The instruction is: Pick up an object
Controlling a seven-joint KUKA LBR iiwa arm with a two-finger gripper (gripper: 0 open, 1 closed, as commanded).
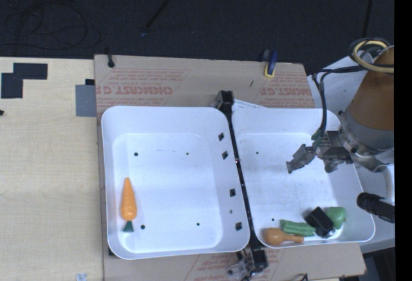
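An orange toy carrot (128, 199) with a green stub lies in the left bin (161, 122), near its front left corner. Along the front wall of the right bin (283, 125) lie an orange gourd-shaped toy (282, 236), a long green piece (297, 228), a black block (320, 221) and a light green piece (335, 215), packed close together. My gripper (313, 166) hangs over the right half of the right bin, above and behind that cluster. Its fingers stand apart, open, with nothing between them.
A black divider rail (233, 170) runs between the two bins. The bins rest on a cardboard sheet (193, 83) with clamps at its back edge. A black cylinder (380, 206) juts in at the right, beside the right bin's corner.
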